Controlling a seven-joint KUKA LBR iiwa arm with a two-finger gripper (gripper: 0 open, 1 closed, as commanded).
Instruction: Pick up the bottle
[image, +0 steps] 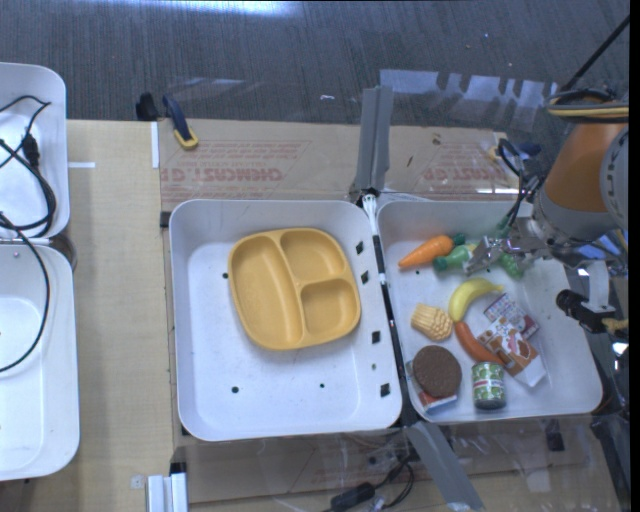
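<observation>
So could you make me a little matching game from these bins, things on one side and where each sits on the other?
Things:
1. yellow divided plate
2. carrot
3. small green can
4. banana

Places:
A. near the front edge of the right bin
B. middle of the right bin, just above the corn cob
C. in the left bin
D. at the back of the right bin, near the divider

Pairs: 1-C, 2-D, 3-A, 4-B

Single fixed camera, high above surface, angled down; both white bins in frame; far edge seemingly topmost.
</observation>
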